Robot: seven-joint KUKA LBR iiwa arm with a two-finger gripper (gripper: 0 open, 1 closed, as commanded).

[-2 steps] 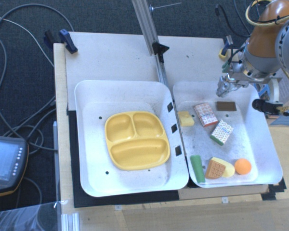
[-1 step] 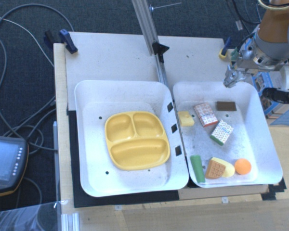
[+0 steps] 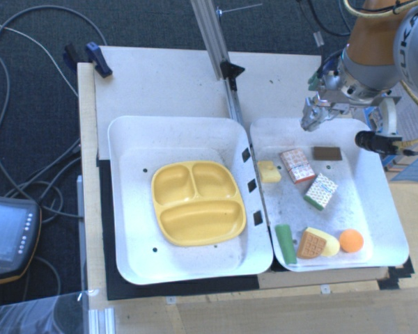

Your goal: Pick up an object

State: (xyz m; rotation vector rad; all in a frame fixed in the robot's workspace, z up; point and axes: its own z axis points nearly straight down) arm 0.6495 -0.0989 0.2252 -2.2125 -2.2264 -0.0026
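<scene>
My gripper (image 3: pixel 312 119) hangs over the far edge of the right bin (image 3: pixel 383 207), above and behind the objects, with nothing visible between its fingers. In that bin lie a red-and-white box (image 3: pixel 297 165), a green-and-white box (image 3: pixel 321 191), a small brown block (image 3: pixel 327 153), a pale yellow piece (image 3: pixel 268 172), a green stick (image 3: pixel 285 243), a waffle-like piece on a yellow one (image 3: pixel 315 243) and an orange ball (image 3: pixel 351 241).
The left bin (image 3: pixel 125 186) holds a yellow divided plate (image 3: pixel 198 202). A metal pole (image 3: pixel 212 26) slants down to the gap between the bins. Cables and a tablet (image 3: pixel 7 239) lie off the bench at left.
</scene>
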